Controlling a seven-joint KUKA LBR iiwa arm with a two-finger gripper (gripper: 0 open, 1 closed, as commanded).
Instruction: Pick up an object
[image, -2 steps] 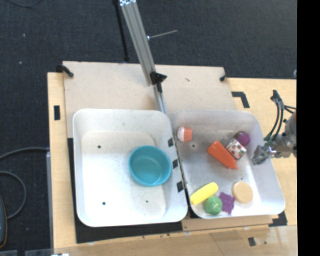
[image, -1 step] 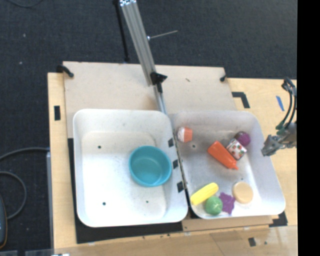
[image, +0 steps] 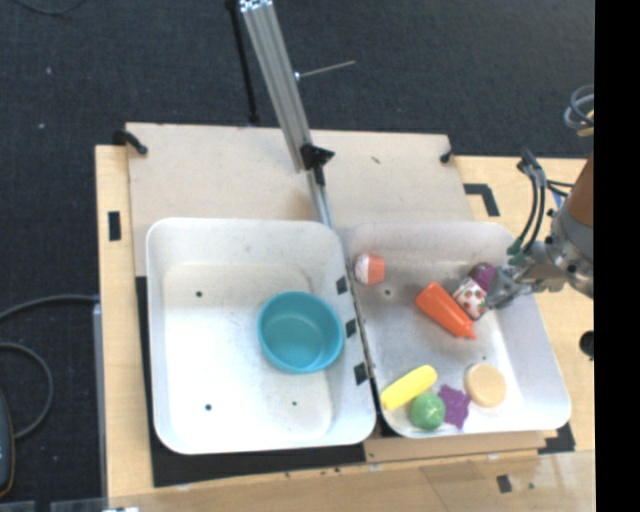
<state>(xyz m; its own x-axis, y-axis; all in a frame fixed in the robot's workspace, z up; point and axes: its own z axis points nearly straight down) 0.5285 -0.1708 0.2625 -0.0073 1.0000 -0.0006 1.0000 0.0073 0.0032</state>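
Your gripper (image: 497, 293) low in the right bin (image: 530, 405), beside the small patterned object (image: 470, 296) and orange carrot (image: 444, 309), you cannot tell its opening, blue bowl (image: 300, 332) in left bin (image: 200, 400)

Arm (image: 580, 215) cut off at right — end effector (image: 503, 290) blurred.

One fixed overhead view, slanting down on both bins (image: 160, 300).
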